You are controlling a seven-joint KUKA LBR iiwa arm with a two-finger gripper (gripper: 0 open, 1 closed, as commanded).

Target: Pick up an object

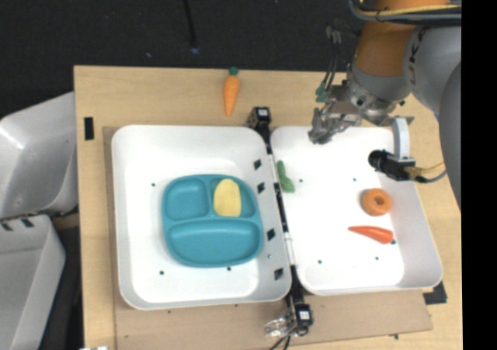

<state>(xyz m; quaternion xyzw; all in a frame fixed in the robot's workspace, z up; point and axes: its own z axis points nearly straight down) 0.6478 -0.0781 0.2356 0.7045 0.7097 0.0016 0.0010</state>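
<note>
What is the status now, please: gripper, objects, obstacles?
Gripper over right white bin, far edge, nothing seen held. Orange ring, red chili pepper, green piece untouched. Path unobstructed.

one fixed camera above the bench (93, 92) looks down slantwise over both bins (132, 278).

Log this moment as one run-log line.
end effector: over right bin far edge, nothing held | orange ring, red pepper: untouched
</note>
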